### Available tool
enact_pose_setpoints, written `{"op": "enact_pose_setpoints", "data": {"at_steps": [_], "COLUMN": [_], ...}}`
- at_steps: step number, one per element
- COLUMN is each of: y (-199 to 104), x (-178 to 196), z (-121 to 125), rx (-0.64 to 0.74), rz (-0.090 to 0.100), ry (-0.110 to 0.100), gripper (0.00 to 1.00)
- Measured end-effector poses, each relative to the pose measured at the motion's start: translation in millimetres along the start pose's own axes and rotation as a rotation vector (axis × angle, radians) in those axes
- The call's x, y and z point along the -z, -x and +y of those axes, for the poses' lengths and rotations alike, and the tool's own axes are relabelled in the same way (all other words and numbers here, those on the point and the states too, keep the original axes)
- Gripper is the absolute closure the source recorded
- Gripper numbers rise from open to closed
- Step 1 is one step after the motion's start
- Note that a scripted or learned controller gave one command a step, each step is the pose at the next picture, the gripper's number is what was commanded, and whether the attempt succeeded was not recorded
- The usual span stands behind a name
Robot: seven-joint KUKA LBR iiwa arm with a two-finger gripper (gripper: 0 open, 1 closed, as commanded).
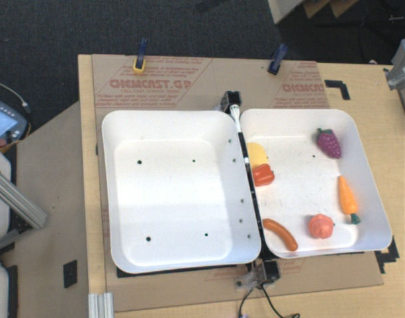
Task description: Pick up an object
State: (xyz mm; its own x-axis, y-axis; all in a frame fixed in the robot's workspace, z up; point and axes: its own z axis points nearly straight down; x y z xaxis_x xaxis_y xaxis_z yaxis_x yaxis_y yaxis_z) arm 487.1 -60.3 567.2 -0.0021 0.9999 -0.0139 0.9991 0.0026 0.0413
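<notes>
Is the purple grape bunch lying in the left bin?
No, the purple grape bunch lies in the right bin, near its far right corner.

Grey angular piece (397,73) at the right edge of the frame, in the upper right, cut off by the border, possibly part of the arm, too little in view to tell which part or its pose

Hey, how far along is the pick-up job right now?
Nothing looks done yet. All the toy foods lie in the right bin: purple grapes, carrot, peach-coloured fruit, sausage, red piece and yellow piece. Nothing is in hand. The whole pick is left: reach, grasp, lift.
</notes>
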Motion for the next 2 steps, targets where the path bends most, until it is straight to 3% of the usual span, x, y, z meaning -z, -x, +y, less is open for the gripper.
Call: {"op": "enact_pose_setpoints", "data": {"at_steps": [2], "y": [-0.1], "x": [21.4], "z": [2.4], "rx": [0.001], "rz": [-0.003], "ry": [0.010], "gripper": [1.00]}}
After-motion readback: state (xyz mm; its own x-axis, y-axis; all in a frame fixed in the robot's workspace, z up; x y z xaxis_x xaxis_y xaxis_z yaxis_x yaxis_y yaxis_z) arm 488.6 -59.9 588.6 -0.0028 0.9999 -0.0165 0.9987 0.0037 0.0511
